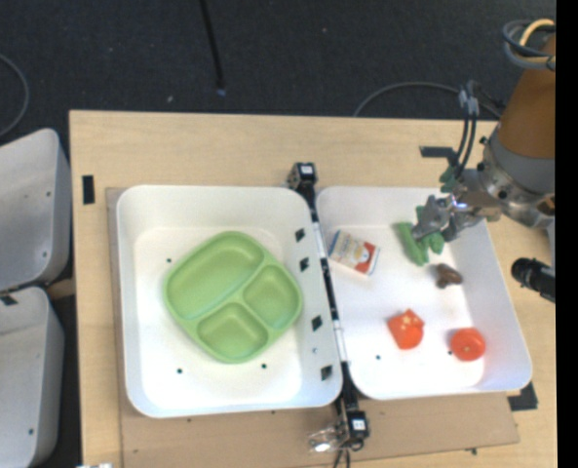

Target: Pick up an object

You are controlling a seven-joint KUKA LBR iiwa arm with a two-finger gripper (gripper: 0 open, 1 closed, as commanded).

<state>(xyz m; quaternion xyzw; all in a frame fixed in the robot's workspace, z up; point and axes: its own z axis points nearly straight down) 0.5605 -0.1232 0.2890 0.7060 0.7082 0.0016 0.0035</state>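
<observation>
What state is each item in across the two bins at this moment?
green divided plate: flat in the left bin, compartments bare.
small carton: lying on its side, right bin.
green object: lying right under the gripper; grip unclear.
brown object: resting loose.
two red objects: resting apart, near front wall.

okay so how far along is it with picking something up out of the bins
Early stage. Done: the arm has reached over the right bin, with the end effector right at the green object. In hand: nothing visibly gripped. Left: grasp and lift; the two red objects, brown piece and small carton lie untouched.
</observation>
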